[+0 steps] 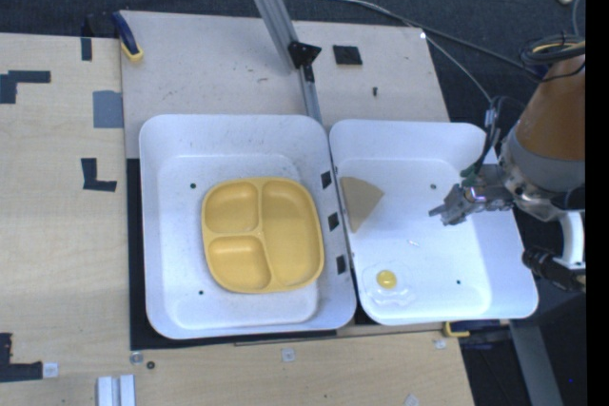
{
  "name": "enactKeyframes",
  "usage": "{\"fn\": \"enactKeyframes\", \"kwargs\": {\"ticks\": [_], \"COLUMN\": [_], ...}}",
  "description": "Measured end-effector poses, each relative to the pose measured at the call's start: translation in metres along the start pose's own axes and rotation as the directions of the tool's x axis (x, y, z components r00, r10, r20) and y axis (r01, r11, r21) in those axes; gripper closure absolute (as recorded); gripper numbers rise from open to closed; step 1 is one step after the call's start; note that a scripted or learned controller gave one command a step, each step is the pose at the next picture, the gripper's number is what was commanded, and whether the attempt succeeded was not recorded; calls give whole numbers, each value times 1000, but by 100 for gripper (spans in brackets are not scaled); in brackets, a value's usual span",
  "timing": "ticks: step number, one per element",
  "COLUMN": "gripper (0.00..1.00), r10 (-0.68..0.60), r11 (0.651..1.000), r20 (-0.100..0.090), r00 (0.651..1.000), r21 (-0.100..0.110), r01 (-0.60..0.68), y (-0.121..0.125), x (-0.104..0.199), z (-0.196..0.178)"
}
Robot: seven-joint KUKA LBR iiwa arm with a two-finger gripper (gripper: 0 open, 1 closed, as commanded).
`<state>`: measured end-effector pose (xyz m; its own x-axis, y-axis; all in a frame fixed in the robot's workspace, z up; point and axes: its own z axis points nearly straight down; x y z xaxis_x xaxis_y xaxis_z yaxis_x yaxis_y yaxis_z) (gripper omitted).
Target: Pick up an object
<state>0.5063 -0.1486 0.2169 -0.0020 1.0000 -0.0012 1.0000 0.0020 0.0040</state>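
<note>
Fingers (455,207): look slightly parted, nothing between them. They sit over the right side of the right white plastic bin (476,140), tips pointing left and down; whether they touch the floor I can't tell. Behind them the grey wrist and the orange-banded arm (557,124) come in from the right.

2 candidate objects in that bin:
- Tan flat wedge, cardboard- or cracker-like (360,198), lying at the far-left of the bin floor, close to the wall shared with the other bin. Well apart from the fingers.
- Small fried-egg toy, yellow dome on a white flat base (386,281), near-left of the bin floor, also well apart from the fingers. The white part blends into the bin, so its outline is hard to read.

Left white bin (162,204) holds a yellow 3-compartment plastic plate (262,234), roughly centred, lying flat.

Handling guess: the wedge is likely light, thin and stiff; lying flat, it gives little to pinch, so take it across the narrow tip or an edge, and expect it to slide on the smooth bin. The egg is likely light and rubbery; the yolk dome is the only raised part, so close on that. The plate is stiff, broad and low; only the rim is graspable.

Status: no pick yet. Desk (57,157) around the bins carries only tape marks.
</note>
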Motion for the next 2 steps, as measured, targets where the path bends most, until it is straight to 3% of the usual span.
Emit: {"fn": "enactKeyframes", "kwargs": {"ticks": [1, 2], "gripper": [100, 100], "r10": [1, -3], "r11": [1000, 1000], "r20": [-1, -1], "r00": [1000, 1000], "r21": [2, 6], "r01": [-1, 3], "y": [1, 23], "x": [0, 44], "z": [-30, -16]}}
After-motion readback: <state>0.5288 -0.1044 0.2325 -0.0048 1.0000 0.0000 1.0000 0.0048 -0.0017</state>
